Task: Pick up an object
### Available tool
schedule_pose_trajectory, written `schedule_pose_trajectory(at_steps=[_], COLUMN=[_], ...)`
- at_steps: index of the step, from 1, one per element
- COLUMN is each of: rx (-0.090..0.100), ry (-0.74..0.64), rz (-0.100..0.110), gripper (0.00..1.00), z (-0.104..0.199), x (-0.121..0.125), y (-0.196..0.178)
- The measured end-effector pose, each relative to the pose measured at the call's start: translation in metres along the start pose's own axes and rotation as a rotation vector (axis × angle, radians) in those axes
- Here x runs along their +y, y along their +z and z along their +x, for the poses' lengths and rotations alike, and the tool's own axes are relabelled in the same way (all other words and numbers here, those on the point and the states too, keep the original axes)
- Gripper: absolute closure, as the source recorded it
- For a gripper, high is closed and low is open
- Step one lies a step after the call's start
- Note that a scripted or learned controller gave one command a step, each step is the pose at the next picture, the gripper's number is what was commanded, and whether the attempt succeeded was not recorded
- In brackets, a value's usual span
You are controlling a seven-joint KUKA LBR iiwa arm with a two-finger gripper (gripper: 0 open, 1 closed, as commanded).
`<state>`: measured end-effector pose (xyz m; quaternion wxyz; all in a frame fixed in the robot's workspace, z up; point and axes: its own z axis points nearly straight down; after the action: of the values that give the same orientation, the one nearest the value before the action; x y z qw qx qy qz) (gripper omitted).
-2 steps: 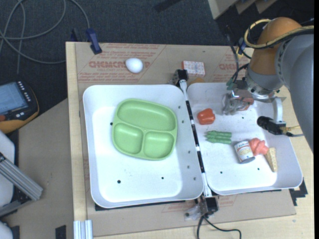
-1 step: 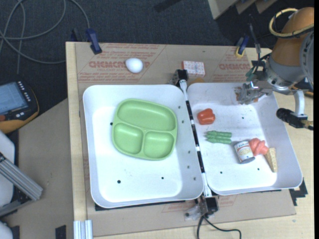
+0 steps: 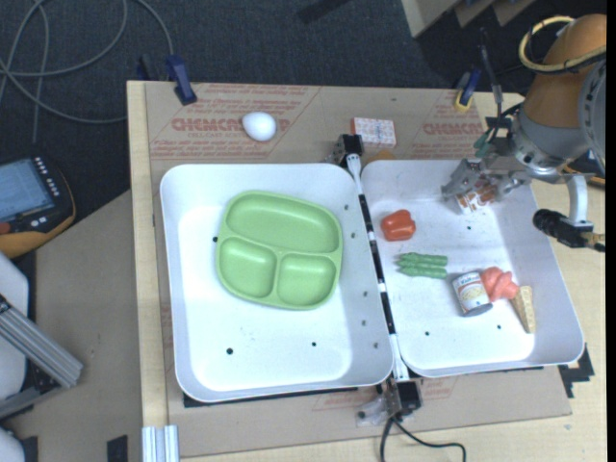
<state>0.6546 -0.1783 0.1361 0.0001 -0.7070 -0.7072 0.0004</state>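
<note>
In the right bin (image 3: pixel 539 345) lie a red pepper (image 3: pixel 397 225), green bean pods (image 3: pixel 423 264), a small can (image 3: pixel 470 293), a pink-orange toy (image 3: pixel 500 283) and a cone-shaped piece (image 3: pixel 525 307). My gripper (image 3: pixel 473 192) hangs over the bin's far part, above and to the right of the pepper, with the arm's orange band behind it at the upper right. Something small and reddish shows at the fingertips; I cannot tell what it is or whether it is held.
The left bin (image 3: pixel 183 287) holds a green divided plate (image 3: pixel 280 249). A white egg-like ball (image 3: pixel 258 125) and a small patterned box (image 3: pixel 373 131) sit on the cardboard behind the bins. Clamps (image 3: pixel 179 79) stand at the board's far edge.
</note>
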Motion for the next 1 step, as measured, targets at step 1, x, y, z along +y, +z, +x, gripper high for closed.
schedule_pose_trajectory(at_steps=[1], rx=[0.003], ry=[0.005], rz=[0.022], gripper=[0.0], z=[-0.0187], x=[0.0069], y=[0.0541])
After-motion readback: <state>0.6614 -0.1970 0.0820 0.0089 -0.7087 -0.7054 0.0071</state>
